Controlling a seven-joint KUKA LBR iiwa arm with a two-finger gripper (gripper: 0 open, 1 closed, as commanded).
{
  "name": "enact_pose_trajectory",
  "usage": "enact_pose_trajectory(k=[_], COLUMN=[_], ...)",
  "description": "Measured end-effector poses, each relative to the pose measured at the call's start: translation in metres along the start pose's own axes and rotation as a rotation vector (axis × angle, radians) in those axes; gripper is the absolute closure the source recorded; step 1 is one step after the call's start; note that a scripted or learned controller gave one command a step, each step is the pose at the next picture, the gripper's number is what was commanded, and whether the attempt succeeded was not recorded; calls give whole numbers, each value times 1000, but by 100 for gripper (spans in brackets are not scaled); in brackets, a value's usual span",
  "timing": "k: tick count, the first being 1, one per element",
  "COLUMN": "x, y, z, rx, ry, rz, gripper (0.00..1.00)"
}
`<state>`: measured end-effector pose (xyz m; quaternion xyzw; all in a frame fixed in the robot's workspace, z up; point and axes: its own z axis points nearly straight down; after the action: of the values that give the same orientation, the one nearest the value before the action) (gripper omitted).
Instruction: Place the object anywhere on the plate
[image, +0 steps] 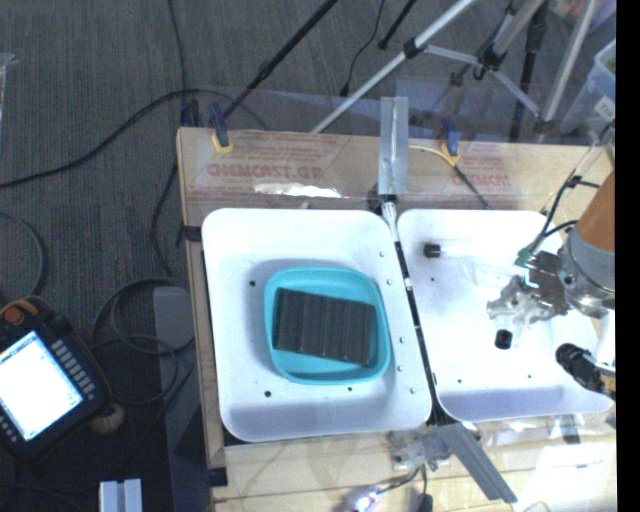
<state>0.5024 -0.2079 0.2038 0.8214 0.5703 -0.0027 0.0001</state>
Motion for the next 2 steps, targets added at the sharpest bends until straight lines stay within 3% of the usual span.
enact_pose_trajectory(k=[1, 2], x=[63, 137], y=[30, -18], z=[57, 21], rx=[1, 0], ry=[3, 3], rz=[-117, -269], gripper=[100, 100])
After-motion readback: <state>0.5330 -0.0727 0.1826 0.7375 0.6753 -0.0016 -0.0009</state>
